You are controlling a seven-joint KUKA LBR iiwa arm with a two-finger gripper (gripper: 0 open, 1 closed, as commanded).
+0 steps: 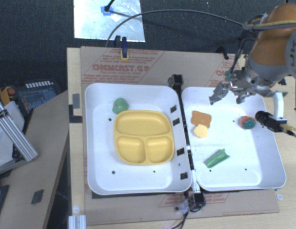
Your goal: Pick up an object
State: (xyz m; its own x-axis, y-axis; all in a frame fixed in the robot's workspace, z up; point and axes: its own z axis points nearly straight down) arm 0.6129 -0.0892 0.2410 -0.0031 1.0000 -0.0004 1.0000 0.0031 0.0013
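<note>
Objects lie in my two white bins. In the left bin (98,142) I see a green ball (120,105) touching a yellow tray (142,136). In the right bin (262,171) I see an orange block (201,118), a pale yellow piece (201,131), a green stick (216,158) and a small orange-and-green thing (248,123). My pincer (230,94) hangs spread apart over the far edge, holding nothing.
</note>
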